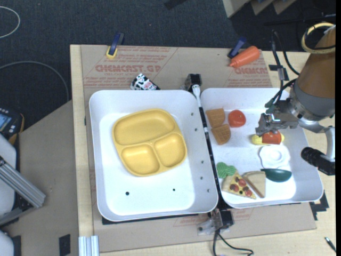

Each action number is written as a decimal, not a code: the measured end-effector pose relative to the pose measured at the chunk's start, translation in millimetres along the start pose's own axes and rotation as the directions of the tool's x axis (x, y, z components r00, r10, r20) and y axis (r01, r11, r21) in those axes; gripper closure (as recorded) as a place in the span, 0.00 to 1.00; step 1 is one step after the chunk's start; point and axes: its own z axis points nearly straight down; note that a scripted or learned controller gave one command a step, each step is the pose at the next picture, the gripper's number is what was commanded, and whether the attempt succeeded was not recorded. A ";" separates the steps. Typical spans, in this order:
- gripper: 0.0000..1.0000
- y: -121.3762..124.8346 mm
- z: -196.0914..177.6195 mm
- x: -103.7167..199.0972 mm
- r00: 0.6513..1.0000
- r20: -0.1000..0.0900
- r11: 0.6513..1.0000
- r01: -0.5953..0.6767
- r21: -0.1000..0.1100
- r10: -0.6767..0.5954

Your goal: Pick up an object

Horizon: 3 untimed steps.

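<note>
Nearest the lens, pizza slice (pixel 241 185) at right bin's (pixel 306 188) front edge. Farther back, gripper (pixel 270 126) directly above red-and-yellow toy (pixel 269 138), apparently touching; fried egg (pixel 273 155) just beside. Finger state impossible to tell.

Arm (pixel 319 84): reaching in from the right, wrist angling downward. Gripper (pixel 270 128): pointing down, hanging low at arm's end.

One fixed camera above the bench (pixel 160 60), slanting down on both bins (pixel 101 143)
</note>
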 end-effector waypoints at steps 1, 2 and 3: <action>1.00 -38.0 -5.8 38.7 1.000 -0.004 1.000 0.001 0.011 -0.001; 1.00 -41.9 13.1 61.3 1.000 -0.004 1.000 0.001 0.011 -0.001; 1.00 -47.8 12.1 57.3 1.000 -0.003 1.000 -0.002 0.010 0.002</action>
